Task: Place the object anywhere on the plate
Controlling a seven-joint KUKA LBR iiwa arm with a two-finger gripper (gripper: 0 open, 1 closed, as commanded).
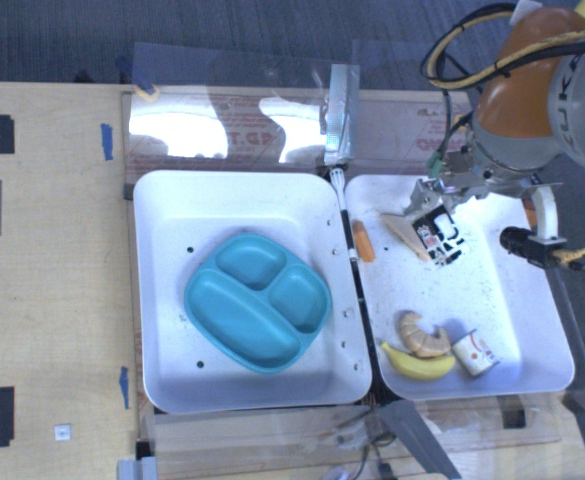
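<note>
I'm hovering the gripper [440, 230] low in the right bin [532, 358], can't tell its state, near the carrot [363, 241], still picking; banana [416, 362] lying at the front, blue plate [259, 301] waiting in the left bin [172, 228].

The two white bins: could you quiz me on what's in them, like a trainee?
1. True or false: the blue plate lies in the left bin.
2. Which lies nearest the banana? A) croissant B) carrot C) plate
3. Fill in: the gripper hangs over the ___ bin.

Key: 1 true; 2 A; 3 right.
</note>
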